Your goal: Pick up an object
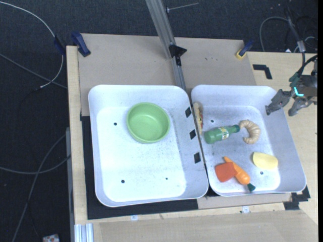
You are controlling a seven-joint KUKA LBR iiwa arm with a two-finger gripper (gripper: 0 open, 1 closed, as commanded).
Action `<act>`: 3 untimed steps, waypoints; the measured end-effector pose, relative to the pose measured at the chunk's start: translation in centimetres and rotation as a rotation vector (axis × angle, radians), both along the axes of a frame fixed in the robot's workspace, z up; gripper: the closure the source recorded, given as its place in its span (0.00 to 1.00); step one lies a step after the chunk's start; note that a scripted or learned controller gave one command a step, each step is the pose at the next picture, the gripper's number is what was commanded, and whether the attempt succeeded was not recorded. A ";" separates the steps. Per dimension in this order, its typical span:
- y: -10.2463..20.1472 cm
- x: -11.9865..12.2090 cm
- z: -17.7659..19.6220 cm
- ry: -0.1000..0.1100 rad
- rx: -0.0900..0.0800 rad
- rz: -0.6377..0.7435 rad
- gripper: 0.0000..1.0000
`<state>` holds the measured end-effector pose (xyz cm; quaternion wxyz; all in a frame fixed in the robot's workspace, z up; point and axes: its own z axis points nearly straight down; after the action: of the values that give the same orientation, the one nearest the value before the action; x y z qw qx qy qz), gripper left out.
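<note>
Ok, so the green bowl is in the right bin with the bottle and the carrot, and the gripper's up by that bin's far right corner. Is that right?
Not quite. The camera view shows the green bowl alone in the left bin. The bottle and carrot are in the right bin, and the gripper is by that bin's far right corner.

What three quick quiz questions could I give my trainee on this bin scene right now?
1. True or false: the green bowl sits in the left bin.
2. Which lies nearest the gripper: A) orange carrot B) tan curved piece C) yellow lemon?
3. Fill in: the green bottle lies on its ____ in the right bin.

Key: 1 true; 2 B; 3 side.
</note>
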<state>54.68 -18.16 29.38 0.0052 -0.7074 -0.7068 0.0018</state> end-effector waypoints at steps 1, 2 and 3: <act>0.0 0.1 0.3 -0.005 -0.001 0.001 0.00; 1.1 -0.3 -5.3 0.003 0.001 0.000 0.00; 1.3 -0.5 -9.5 0.003 0.002 0.000 0.00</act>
<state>54.21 -16.89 19.83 0.0071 -0.7075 -0.7067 0.0021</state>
